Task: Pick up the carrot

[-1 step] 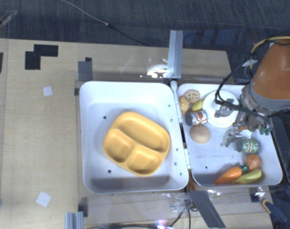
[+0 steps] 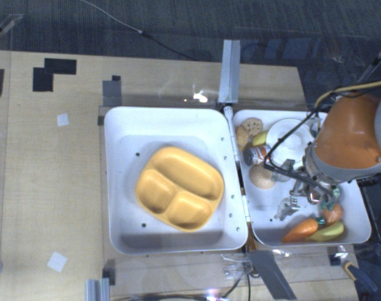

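Observation:
The carrot (image 2: pixel 301 230) is orange and tapered. It lies near the front edge of the right bin (image 2: pixel 265 227), with its tip pointing left. My gripper (image 2: pixel 289 208) hangs over the bin floor just behind the carrot, a short way from it, and nothing can be made out in it. The grey arm with its orange band (image 2: pixel 350 135) covers the bin's right part.
A yellow-green fruit (image 2: pixel 329 232) and a small orange piece (image 2: pixel 333 214) lie right of the carrot. A beige round item (image 2: pixel 262 177), a cookie (image 2: pixel 250 129) and a white dish (image 2: pixel 288 140) sit further back. A yellow divided plate (image 2: pixel 179 187) rests in the left bin (image 2: pixel 124 143).

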`<action>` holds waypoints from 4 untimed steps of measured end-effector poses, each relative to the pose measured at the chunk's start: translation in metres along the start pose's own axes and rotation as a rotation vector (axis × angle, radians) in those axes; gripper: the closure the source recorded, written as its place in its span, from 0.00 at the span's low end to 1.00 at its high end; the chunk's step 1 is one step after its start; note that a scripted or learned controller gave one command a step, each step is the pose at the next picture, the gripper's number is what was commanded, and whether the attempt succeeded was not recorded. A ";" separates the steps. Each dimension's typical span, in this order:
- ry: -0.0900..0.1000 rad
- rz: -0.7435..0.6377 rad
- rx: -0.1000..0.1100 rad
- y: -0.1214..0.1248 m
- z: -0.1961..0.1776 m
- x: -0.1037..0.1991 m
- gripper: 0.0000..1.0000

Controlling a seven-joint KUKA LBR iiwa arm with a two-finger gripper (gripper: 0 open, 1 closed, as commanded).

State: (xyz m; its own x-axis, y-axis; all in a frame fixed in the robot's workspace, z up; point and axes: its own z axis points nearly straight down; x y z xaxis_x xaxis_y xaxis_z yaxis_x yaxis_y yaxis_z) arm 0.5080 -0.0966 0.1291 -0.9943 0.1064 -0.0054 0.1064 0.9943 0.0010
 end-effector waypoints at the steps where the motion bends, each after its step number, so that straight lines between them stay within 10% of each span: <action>1: -0.001 -0.022 0.000 0.013 0.036 0.021 0.00; 3: -0.003 0.388 0.000 0.009 0.025 0.020 0.00; 4: -0.012 0.381 -0.001 0.010 0.014 0.017 1.00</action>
State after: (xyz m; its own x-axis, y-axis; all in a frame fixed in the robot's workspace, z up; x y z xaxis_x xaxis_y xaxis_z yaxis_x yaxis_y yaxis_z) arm 0.4924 -0.0853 0.1155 -0.8831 0.4690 -0.0158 0.4689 0.8832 0.0066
